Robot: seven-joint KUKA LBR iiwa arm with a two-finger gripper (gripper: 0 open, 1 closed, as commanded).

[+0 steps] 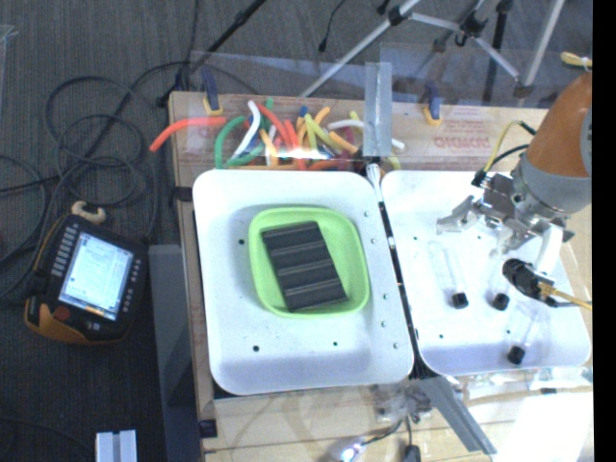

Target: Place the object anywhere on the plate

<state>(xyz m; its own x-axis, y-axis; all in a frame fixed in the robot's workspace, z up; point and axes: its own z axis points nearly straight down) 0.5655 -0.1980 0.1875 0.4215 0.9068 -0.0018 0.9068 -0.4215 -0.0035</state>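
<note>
Lime-green and glossy, the plate (pixel 310 261) is a rounded square with a raised rim, sitting near the middle of the left bin (pixel 294 287), a shallow white tray of smooth plastic with rounded corners. On the plate lies the object (pixel 304 266), a dark grey ribbed slab with crosswise grooves, turned slightly askew and resting wholly within the rim. The right bin (pixel 481 277) matches the left and touches it along a dark seam. Over the right bin hangs the pincer (pixel 478 301), its two pale fingers tipped with small black pads spread apart with nothing between them; the grey arm (pixel 563 152) with its orange band enters from the right. Along the far edge of the wooden tabletop (pixel 289 422) lies a tangle of coloured flexible tubes (pixel 279 135), orange, green, white and yellow. On the dark carpet to the left sits a handheld control pendant (pixel 87 277) with a lit screen, black cables looping around it.
</note>
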